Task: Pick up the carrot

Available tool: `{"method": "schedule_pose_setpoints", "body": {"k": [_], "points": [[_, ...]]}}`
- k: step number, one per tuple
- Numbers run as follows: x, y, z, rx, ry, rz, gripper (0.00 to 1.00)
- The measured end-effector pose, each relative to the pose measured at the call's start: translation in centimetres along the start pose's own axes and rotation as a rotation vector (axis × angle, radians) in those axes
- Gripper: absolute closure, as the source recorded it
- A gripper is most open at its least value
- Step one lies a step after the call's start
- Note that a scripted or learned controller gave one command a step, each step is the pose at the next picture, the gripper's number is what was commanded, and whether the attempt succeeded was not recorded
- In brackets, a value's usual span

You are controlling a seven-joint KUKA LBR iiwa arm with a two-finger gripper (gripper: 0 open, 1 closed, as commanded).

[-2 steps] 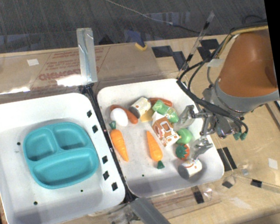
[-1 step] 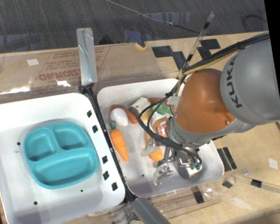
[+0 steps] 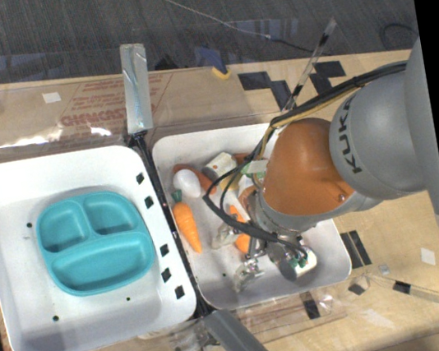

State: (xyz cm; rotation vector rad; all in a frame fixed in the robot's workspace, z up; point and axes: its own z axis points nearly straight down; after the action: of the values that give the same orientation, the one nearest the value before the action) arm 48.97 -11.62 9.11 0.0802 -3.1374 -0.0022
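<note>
An orange carrot (image 3: 186,226) lies along the left wall of the right bin (image 3: 223,295), pointing towards the bin's front. My gripper (image 3: 254,258) hangs low in the same bin, to the right of the carrot and apart from it, under the orange wrist band. Its metal fingers (image 3: 245,271) reach down near the bin's floor among small orange and green items. The arm's body hides much of what lies under it.
A teal divided plate (image 3: 93,240) rests in the left bin (image 3: 5,190). A white item (image 3: 187,184) and a white packet (image 3: 219,165) lie at the back of the right bin. Cables loop over the wrist.
</note>
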Motion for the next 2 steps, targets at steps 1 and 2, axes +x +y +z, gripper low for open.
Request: {"method": "schedule_pose_setpoints", "body": {"k": [1, 2], "points": [[-0.1, 0.2, -1.0, 0.000, -0.001, -0.009, 1.00], [-0.1, 3.0, -18.3, 0.006, -0.015, -0.193, 1.00]]}}
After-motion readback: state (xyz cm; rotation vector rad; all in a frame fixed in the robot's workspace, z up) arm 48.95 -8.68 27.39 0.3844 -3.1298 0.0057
